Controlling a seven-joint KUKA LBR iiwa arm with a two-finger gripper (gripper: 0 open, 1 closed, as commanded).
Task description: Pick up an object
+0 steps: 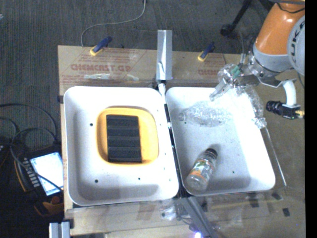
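Lying on its side near the front of the right-hand bin [257, 180], a small clear bottle [202, 169] with a dark cap and an orange-and-green label waits on the desk [69, 66] as the robot arm [277, 31] leans in from the right. Its hand [229, 78] hangs over the bin's far rim, and from this angle it cannot be told whether it is clenched or released; nothing can be seen in its grasp. Between hand and bottle, toward the far half of the same bin, sits a crumpled clear plastic wrapper [205, 115], the nearer of the two loose things to the hand. The bottle lies well apart from the hand, toward the viewer and slightly to the left of it. Its long axis runs on a diagonal, cap pointing away and to the right, base toward the bin's front-left corner, close to the wall shared with the neighbouring bin. A grasp would probably go best across the bottle's body, square to that diagonal, since a round bottle on its side looks apt to roll. In the left-hand bin [79, 148], a yellow tray [151, 140] holding a black ribbed block [123, 138] sits untouched. The pick looks not yet begun.
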